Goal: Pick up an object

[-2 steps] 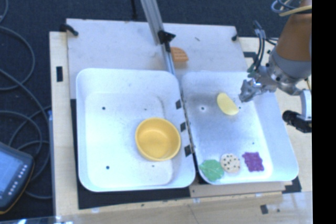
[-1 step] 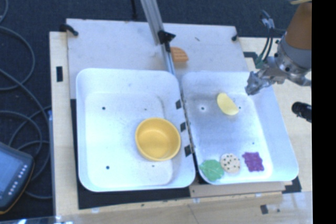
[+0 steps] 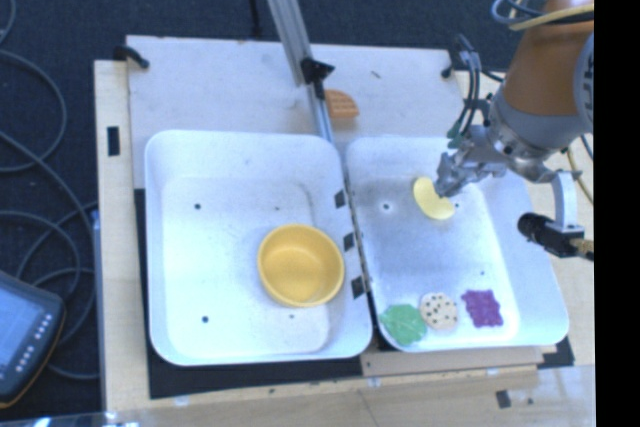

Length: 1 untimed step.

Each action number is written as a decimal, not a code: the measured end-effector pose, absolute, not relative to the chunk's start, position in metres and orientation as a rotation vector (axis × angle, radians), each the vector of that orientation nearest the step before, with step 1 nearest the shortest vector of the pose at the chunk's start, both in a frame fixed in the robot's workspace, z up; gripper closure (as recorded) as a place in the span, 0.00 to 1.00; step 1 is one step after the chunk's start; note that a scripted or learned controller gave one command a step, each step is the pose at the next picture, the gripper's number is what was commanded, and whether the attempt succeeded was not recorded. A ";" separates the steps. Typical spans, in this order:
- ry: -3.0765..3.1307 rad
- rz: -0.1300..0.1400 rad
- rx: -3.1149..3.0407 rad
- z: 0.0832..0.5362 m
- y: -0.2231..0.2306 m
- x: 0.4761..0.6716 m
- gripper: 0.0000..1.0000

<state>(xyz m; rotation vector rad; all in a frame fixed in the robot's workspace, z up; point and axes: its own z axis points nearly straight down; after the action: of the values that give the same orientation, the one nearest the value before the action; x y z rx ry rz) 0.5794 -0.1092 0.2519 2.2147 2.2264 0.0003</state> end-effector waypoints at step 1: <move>2.227 0.000 2.215 0.241 -0.060 0.560 1.00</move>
<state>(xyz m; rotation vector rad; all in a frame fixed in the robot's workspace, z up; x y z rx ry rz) 0.5597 -0.0598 0.2408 2.2154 2.2272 -0.0003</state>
